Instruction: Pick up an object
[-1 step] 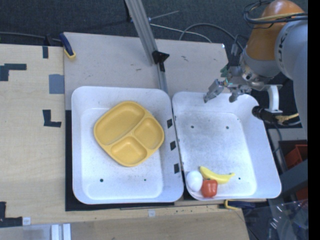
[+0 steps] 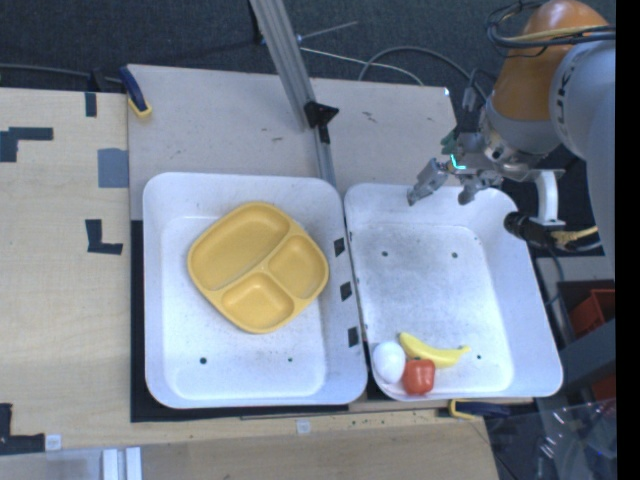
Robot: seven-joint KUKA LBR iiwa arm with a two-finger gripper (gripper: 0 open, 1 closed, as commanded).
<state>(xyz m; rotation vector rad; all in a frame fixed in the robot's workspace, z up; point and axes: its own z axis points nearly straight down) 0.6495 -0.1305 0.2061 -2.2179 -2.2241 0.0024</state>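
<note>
Gripper [image 2: 446, 188] spread wide and empty at right bin's [image 2: 520, 268] far rim; banana [image 2: 436, 351] well apart at near edge, lying crosswise.

Left white bin [image 2: 160, 268] holds a yellow divided plate [image 2: 258, 266] — flat, centred.

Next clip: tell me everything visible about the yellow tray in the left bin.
The tray is a yellow, smooth, plastic-looking plate with rounded corners and a raised rim. Ridges split it into three compartments: one large along its upper left, two smaller along its lower right. All three hold nothing. It lies flat, right side up, turned diagonally, on the floor of the left bin, toward the far end. Nothing else touches it.
</note>
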